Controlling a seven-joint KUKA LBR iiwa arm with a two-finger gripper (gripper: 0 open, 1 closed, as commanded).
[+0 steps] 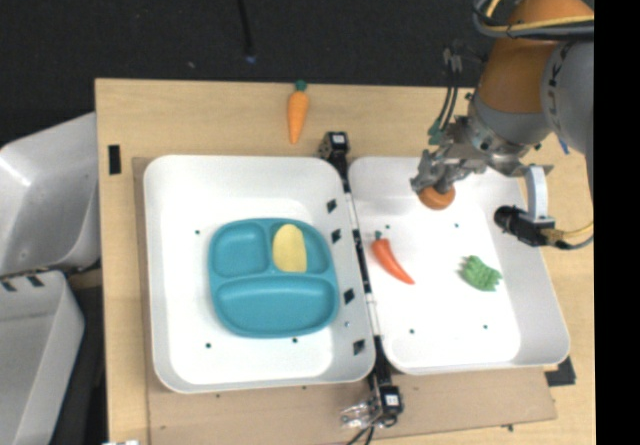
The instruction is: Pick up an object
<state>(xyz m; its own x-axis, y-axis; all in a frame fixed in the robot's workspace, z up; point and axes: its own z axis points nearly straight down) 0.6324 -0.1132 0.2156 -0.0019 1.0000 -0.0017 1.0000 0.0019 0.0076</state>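
My gripper (436,185) hangs over the back of the right bin (520,333), shut on a small round orange object (436,197) that sits between its fingers. Lower in the same bin lie a red-orange chili pepper (392,260) near the left wall and a green leafy toy (481,274) toward the right. In the left bin (170,333) a blue divided plate (270,278) holds a yellow oval piece (290,247) in its upper right compartment.
A toy carrot (297,112) lies on the wooden bench behind the left bin, outside both bins. Small black clips (334,144) sit along the seam between the bins. White equipment stands left of the bench.
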